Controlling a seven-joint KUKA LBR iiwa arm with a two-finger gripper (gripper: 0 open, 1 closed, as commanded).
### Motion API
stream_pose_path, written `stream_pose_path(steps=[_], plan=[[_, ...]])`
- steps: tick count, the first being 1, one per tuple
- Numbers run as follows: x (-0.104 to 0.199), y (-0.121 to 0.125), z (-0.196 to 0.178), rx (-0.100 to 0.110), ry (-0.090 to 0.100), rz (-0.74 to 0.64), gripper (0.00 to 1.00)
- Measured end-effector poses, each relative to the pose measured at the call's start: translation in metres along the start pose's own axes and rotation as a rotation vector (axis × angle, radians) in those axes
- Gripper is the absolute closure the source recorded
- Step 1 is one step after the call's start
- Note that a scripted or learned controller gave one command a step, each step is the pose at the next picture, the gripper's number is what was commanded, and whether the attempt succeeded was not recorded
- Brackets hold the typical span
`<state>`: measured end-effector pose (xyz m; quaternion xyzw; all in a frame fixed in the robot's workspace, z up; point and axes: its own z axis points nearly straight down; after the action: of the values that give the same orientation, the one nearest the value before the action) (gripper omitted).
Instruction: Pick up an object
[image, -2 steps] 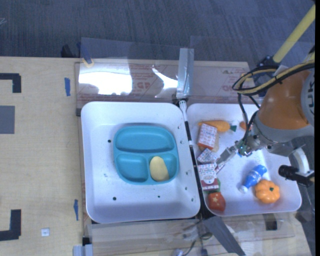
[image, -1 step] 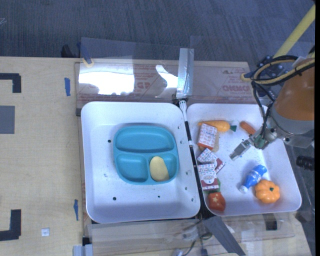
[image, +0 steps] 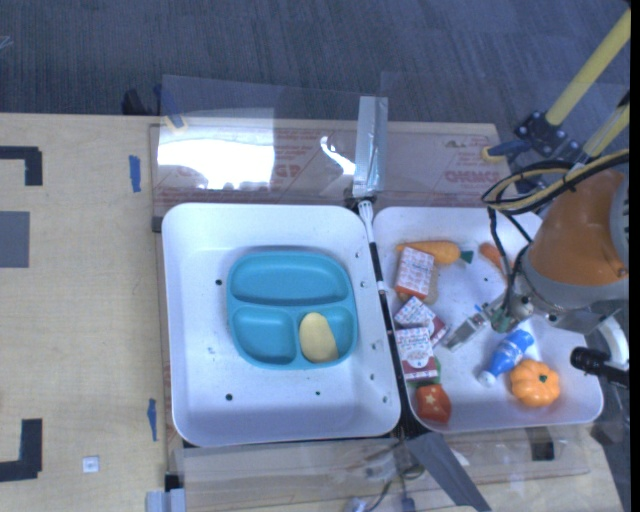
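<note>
Gripper (image: 468, 330) low in right bin (image: 580, 408), among small boxes (image: 414, 300), bottle (image: 505, 355) and pumpkin (image: 533, 383). Can't tell grip state or contact. Yellow egg (image: 318, 337) in blue tray (image: 290, 305), left bin (image: 190, 300).

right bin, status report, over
Gripper low in right bin, nothing seen between fingers. Blue bottle, orange pumpkin close beside. Cartons crowd the left.

Red print on the clear back panel (image: 470, 160) and small cartons (image: 416, 272) is too blurred to read.
</note>
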<state>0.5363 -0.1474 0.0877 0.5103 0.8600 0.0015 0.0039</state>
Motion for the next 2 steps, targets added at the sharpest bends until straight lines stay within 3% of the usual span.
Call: stream_pose_path(steps=[1, 2], plan=[[-0.0016, 0.0020, -0.0124, -0.008, -0.005, 0.003, 1.00], [-0.0013, 0.0015, -0.0113, -0.006, -0.004, 0.003, 0.00]])
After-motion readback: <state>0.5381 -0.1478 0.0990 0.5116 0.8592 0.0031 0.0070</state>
